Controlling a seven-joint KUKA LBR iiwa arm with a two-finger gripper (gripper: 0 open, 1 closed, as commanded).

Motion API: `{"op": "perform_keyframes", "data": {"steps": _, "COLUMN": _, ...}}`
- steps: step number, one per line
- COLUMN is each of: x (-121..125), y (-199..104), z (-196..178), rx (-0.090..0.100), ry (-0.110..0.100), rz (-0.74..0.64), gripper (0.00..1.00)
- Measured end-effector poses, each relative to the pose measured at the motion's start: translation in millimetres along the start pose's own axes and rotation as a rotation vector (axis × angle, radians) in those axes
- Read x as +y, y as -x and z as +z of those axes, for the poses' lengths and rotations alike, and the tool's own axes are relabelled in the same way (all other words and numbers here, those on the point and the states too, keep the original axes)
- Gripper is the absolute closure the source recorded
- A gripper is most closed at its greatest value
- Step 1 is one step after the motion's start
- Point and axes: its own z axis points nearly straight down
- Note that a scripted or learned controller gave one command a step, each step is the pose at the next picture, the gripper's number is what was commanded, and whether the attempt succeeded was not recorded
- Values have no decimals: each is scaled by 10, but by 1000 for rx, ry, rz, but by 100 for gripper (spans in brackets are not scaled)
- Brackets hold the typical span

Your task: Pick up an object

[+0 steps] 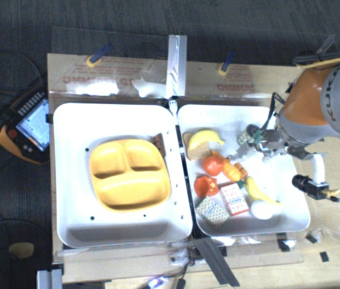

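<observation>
Left bin (67, 161): yellow divided tray (130, 172) in middle. Right bin (290, 212): toy food clustered in left half — yellow banana slice (203, 142) at top, red tomato (213, 164) and orange piece (234, 172) below it, red pepper (204, 185), red-white carton (234, 198), patterned packet (212, 211), banana (259, 191), white egg (262, 210). End effector (251, 140) low over right bin's upper middle, just right of banana slice, above-right of tomato, nothing visibly in its grasp; whether open or closed, cannot tell.

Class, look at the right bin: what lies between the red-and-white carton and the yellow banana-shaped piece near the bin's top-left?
In the camera view, two red tomato-like pieces lie between the carton and the banana-shaped piece.
</observation>
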Motion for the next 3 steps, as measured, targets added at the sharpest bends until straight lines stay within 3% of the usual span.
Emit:
{"op": "perform_keyframes", "data": {"steps": 1, "x": 730, "y": 296, "z": 403, "rx": -3, "ry": 3, "rz": -51, "gripper": 0}}
{"op": "perform_keyframes", "data": {"steps": 2, "x": 974, "y": 271, "z": 407, "rx": 3, "ry": -2, "rz": -60, "gripper": 0}}
{"op": "perform_keyframes", "data": {"steps": 3, "x": 986, "y": 277, "z": 306, "rx": -5, "ry": 2, "rz": -63, "gripper": 100}}
